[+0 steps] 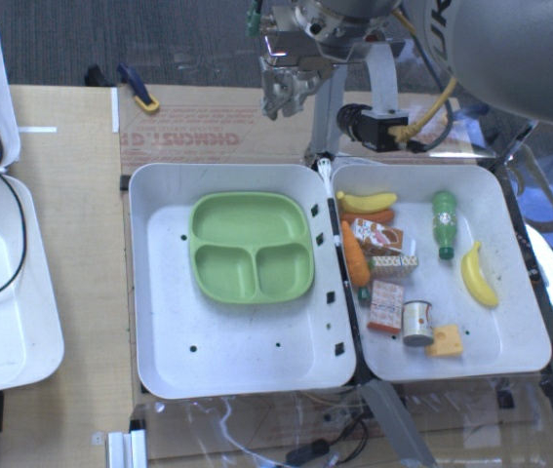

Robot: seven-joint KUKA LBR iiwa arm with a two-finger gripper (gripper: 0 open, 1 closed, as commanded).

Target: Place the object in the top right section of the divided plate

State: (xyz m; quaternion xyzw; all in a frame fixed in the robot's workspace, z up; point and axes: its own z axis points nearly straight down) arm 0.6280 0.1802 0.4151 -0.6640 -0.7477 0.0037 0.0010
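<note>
The gripper (281, 94) hangs above the bins — fingers empty (apparently parted) — divided plate (252, 248) bare.

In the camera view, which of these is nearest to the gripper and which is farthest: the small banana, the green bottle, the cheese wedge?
From the gripper:
1. Small banana, at the right bin's back left.
2. Green bottle, further right in that bin.
3. Cheese wedge, by the bin's front edge.

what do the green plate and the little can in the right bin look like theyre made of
Divided plate: likely matte moulded plastic, given its even pale green and soft rounded rims. Can: looks like metal, with a shiny silvery body and lid, though painted plastic toy is possible.
</note>
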